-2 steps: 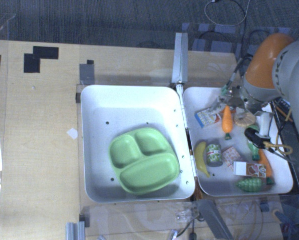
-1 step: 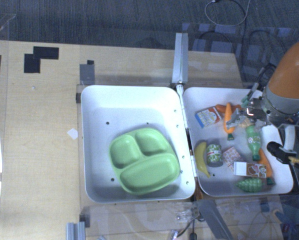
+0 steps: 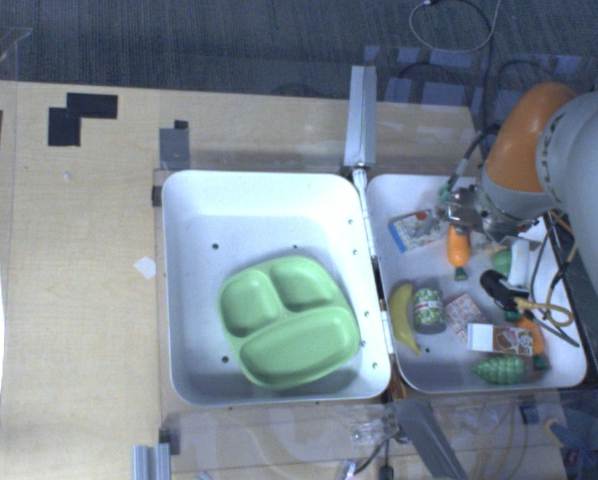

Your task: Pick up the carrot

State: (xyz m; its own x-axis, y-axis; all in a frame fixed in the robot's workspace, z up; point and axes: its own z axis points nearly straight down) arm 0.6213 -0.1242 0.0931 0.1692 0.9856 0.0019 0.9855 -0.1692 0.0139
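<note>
Pale wooden bench (image 3: 79, 268) carries two white bins: the left bin (image 3: 189, 298) holds one green divided tray (image 3: 287, 320). My arm (image 3: 569, 158) reaches over the right bin (image 3: 379, 268), where my claw (image 3: 461, 230) grips one carrot (image 3: 459, 248) upright above one banana (image 3: 403, 316) and one can (image 3: 428, 309).

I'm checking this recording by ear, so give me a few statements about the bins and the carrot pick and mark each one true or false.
1. The green divided plate lies in the left bin. True.
2. The carrot lies in the left bin. False: it is in the right bin, right beneath the gripper.
3. The banana lies near the right bin's left wall. True.
4. The banana rests on the green plate. False: it is in the right bin, beside a small can.
5. The arm reaches in from the left. False: from the right.
</note>
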